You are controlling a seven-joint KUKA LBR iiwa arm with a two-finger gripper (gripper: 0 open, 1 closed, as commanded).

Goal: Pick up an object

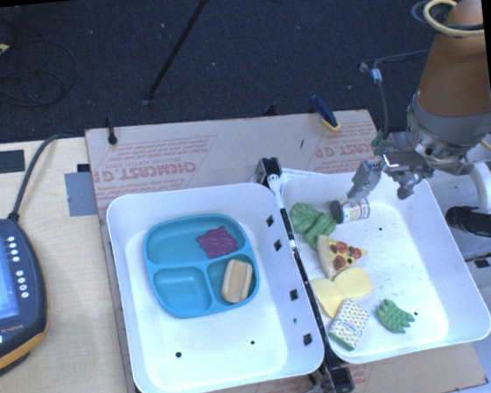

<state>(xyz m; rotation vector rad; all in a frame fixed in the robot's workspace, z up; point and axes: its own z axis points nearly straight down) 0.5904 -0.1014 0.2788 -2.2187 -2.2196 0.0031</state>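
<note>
Two shallow white bins sit side by side on a cardboard sheet over a wooden bench, seen from above at a slant.

Nearest the viewer, in the right bin (444, 239), lie a patterned blue-and-white packet (350, 323) and, just beside it, a dark green leafy toy (395, 315). Just behind them rests a pale yellow piece (342, 290), and touching its far edge, a toy pizza slice (338, 254). Farther back, a green lettuce-like toy (310, 221) lies against the bin's left wall.

In the left bin (147, 334) stands a blue divided plate (177, 274). A tan bread-like piece (236, 280) lies in its near right compartment, and a purple piece (218, 240) in the far right one.

The arm (450, 62) reaches in from the right, its orange band high above the bin's far right corner. The gripper (354, 198) slants down and leftward into the back of the right bin. A small cylinder with a white label and dark end (351, 213) lies at its tip, beside the lettuce; whether the fingers grip it, or how far apart they stand, cannot be told.

At the left edge, a control tablet (1, 289) rests on the bench. Beyond it all, cables trail over dark floor.
</note>
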